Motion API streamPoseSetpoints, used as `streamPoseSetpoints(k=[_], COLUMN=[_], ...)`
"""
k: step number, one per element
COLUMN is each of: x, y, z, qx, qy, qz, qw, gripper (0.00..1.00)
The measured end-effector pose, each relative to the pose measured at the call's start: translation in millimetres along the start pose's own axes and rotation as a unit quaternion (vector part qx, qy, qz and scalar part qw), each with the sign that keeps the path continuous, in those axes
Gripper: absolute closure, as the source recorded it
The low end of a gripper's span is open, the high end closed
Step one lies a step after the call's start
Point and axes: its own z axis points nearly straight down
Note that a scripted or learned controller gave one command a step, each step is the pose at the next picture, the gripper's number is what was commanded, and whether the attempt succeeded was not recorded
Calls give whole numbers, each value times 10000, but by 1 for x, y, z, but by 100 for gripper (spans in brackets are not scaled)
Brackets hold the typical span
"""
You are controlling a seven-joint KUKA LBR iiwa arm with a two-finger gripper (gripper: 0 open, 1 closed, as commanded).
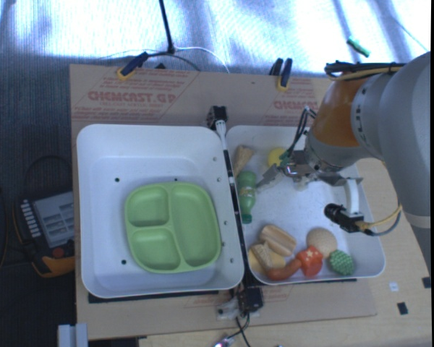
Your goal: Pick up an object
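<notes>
Fingers (273, 173) apart beside green bottle (246, 194)

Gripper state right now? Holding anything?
Gripper: low in the right bin, near the green bottle and a yellow piece. Open or closed cannot be told; nothing visibly held.

I am looking down at a green divided plate (172, 227) lying in the left white bin (101, 157), clamps (132, 63) pinning the brown board (130, 96) on the worktop, and a handheld controller (49, 223) sitting at far left.
</notes>
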Motion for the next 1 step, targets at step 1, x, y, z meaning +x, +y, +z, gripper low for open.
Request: streamPoseSetpoints(k=[1], x=[14], y=[48], z=[7], qx=[-5], qy=[-31], qz=[961], qw=[9954], gripper=[0])
